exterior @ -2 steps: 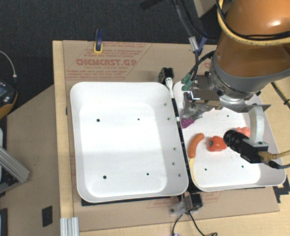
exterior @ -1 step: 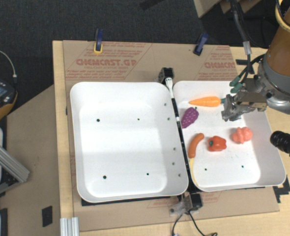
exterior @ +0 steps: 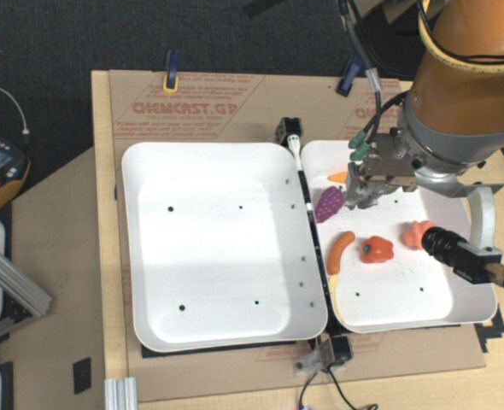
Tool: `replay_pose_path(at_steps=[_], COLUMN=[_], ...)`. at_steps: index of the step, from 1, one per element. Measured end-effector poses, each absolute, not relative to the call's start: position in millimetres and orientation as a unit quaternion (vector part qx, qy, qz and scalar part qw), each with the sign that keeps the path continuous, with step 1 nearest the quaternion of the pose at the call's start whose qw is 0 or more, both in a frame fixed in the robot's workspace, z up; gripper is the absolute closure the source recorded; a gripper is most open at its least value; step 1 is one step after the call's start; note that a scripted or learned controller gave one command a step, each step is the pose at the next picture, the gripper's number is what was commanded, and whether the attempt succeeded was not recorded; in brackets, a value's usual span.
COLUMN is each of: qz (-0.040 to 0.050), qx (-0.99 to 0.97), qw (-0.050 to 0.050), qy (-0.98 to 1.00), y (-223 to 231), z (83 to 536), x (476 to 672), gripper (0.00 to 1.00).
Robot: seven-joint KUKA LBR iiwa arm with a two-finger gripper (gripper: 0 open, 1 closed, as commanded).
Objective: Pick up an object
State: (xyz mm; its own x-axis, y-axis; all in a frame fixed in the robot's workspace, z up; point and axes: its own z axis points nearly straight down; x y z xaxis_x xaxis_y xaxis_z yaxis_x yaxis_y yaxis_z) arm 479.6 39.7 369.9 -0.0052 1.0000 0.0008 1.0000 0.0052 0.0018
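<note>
Several small toy foods lie in the right bin (exterior: 406,310). A purple grape-like piece (exterior: 328,203) sits near the bin's left wall. An orange sausage shape (exterior: 340,251) lies below it, with a red pepper (exterior: 376,249) to its right and a pink piece (exterior: 415,235) further right. A small orange carrot tip (exterior: 338,178) shows at the upper left. My gripper (exterior: 360,196) hangs low over the bin, just right of the purple piece and below the carrot tip.
The left bin (exterior: 213,242) lies beside the right one on a cardboard sheet (exterior: 201,101). A black cylindrical part (exterior: 457,254) juts over the right bin's right side. Blue clamps (exterior: 172,71) hold the cardboard's far edge.
</note>
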Motion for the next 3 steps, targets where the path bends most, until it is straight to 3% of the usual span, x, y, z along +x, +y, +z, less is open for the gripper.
replay_pose_path(at_steps=[1,2,3], qz=[0.0002,0.0025,-0.0014], qx=[0.708,0.704,0.709], qw=[0.001,0.0,-0.001], qy=[0.706,0.71,0.705], y=[21.8,91.4,30.9], z=[334.3,369.6,352.8], x=[541.8,497.4,513.9], gripper=[1.0,1.0,1.0])
